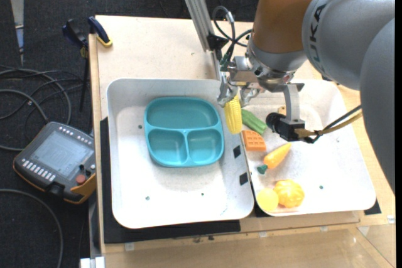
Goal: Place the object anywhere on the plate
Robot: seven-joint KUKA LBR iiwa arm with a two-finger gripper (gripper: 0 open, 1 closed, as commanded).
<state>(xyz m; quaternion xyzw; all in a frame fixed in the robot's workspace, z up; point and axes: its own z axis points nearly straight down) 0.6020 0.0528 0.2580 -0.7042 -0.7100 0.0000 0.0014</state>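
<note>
We see the gripper [231, 97] poised over the wall between the two bins, and its fingers are closed on the top of a yellow corn cob [233, 115], which hangs upright from them. The corn sits just beside the right edge of the teal plate [184, 132], over the left bin's [125, 154] right rim, not on the plate. The plate has three compartments and lies in the middle of the left bin. In the right bin [352, 179] we make out a green piece [254, 120] just right of the corn, an orange waffle-like block [254, 140] below it, a carrot [277, 155] further down, and a lemon [289, 192] with a yellow disc [267, 200] touching it near the front edge. The grey arm [352, 28] with its orange band [282, 3] comes in from the right above that bin.
</note>
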